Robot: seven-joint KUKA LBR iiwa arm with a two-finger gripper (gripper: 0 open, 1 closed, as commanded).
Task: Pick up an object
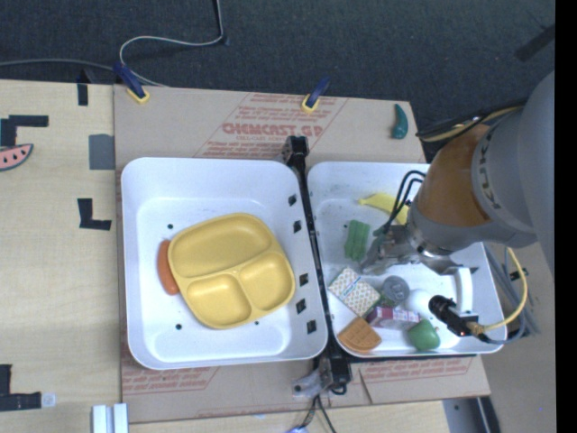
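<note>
In the right bin: gripper low beside the green block | claw state cannot tell, probably still empty | advice: centre over the block, descend straight, avoid the checkered packet nearby.

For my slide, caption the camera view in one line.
KUKA arm's hand lowered among small items beside a green block in the right bin; yellow divided tray in the left bin.

— Right bin contents? 
— Green block, upright-ish, left centre; checkered packet below it; grey disc; orange wedge; green ball, near front wall.
</note>
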